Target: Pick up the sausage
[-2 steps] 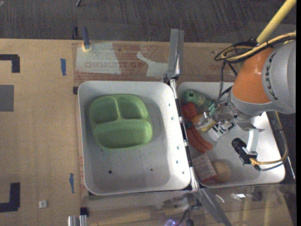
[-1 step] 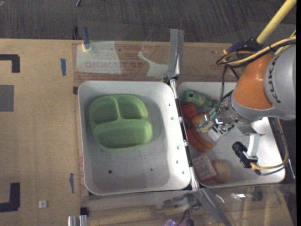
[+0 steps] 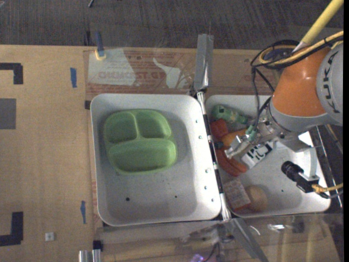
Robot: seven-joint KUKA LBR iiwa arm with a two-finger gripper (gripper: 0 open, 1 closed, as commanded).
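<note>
Metal fingers of the gripper (image 3: 238, 148) hang low over the left part of the right bin (image 3: 283, 198), but their tips blur into the clutter below and I cannot tell whether they stand apart or together. Just under and beside them lies the sausage (image 3: 230, 165), a long red-orange piece slanting along the bin floor near the divider; nothing shows it lifted or caught between the fingers. Around it sit a red item (image 3: 218, 129), an orange piece (image 3: 233, 136) and a green toy (image 3: 224, 113) toward the bin's far left corner, and a tan round thing (image 3: 257, 197) with a speckled packet (image 3: 236, 192) at the near edge. Behind the gripper, the arm (image 3: 302, 94) with its orange band comes in from the right. A green plate (image 3: 140, 141) rests in the left bin (image 3: 155, 206).

By my reading, the approach is done and the gripper is about over its target; the close, the grasp and the lift are left.
</note>
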